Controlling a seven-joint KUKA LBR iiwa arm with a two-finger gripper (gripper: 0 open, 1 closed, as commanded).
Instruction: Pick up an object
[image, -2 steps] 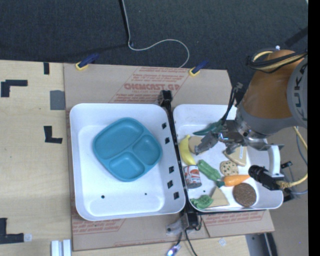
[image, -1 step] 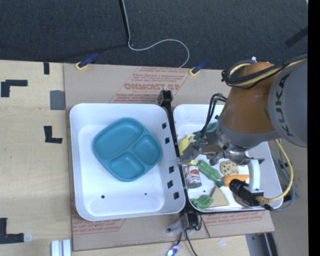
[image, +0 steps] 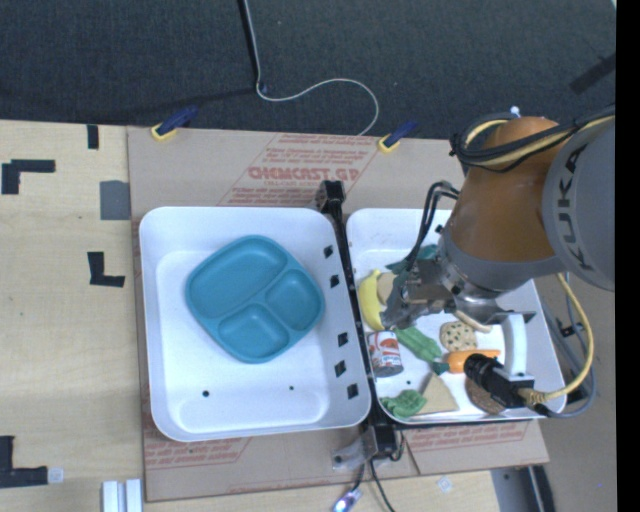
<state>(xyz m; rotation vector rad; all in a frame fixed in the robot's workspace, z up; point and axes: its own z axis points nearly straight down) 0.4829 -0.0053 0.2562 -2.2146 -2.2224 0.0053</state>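
- On the desk (image: 70, 330), the left bin (image: 160, 400) carries one thing, a blue divided plate (image: 255, 297) with three compartments; it lies tilted near the bin's middle, and none of its compartments shows anything inside.
- Between the two bins runs a black divider (image: 345, 300), with the plate well apart from it.
- Against the right bin's (image: 375, 230) left wall lies a yellow banana (image: 371, 298), and just below it sits a small can with a red and white label (image: 386, 353).
- Near that bin's front edge rests a green leafy piece (image: 406, 404), and beside the can lies a longer green piece (image: 421, 343).
- Toward the right of the same bin lie a spotted cookie (image: 456, 335), an orange piece (image: 459, 361) and a brown round thing (image: 487, 392) at the corner.
- Over the right bin, the gripper (image: 402, 303) hangs low among the toys, just beside the banana and above the can; the wrist hides the tips, so whether they are apart or closed cannot be told.
- Judged from this, the pick is not done: nothing is seen raised off the bin floor, and every visible toy lies in the bin.
- Left to do, it seems, are a firm grasp on one toy, likely the banana or the can, and then the lift.
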